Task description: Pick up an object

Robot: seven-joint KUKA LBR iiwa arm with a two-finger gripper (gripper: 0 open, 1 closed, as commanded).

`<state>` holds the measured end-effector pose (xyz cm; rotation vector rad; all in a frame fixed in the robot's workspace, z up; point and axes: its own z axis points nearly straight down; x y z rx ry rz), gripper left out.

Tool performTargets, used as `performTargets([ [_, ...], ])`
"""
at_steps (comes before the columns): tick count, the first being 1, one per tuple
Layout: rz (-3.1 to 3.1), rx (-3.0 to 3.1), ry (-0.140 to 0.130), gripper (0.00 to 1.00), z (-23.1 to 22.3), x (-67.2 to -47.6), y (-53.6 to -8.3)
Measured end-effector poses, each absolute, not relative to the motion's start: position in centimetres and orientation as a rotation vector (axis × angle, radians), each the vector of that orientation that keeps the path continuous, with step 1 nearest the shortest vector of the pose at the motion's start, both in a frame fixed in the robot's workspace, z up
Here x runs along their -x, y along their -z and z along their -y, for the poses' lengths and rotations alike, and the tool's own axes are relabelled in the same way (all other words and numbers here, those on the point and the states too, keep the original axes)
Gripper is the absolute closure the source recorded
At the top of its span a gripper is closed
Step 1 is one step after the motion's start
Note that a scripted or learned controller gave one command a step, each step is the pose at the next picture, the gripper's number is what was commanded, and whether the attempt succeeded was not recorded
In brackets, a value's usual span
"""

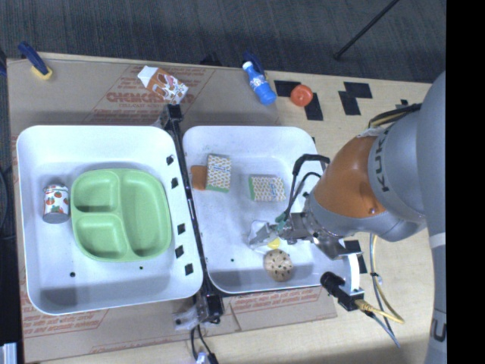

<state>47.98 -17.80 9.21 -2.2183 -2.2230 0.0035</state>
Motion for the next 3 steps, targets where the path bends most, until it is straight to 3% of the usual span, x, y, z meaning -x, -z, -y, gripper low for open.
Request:
performTargets([
  [1, 2.235, 2.207, -0.003, 1.00, 17.7, -48.1, -10.3],
  [2, 2.230, 2.214, 0.002, 1.00, 11.3, -47.8, -22.0],
  [3, 2.226, 2.216, 0.001, 1.00, 11.4, -51.3, -22.4],
])
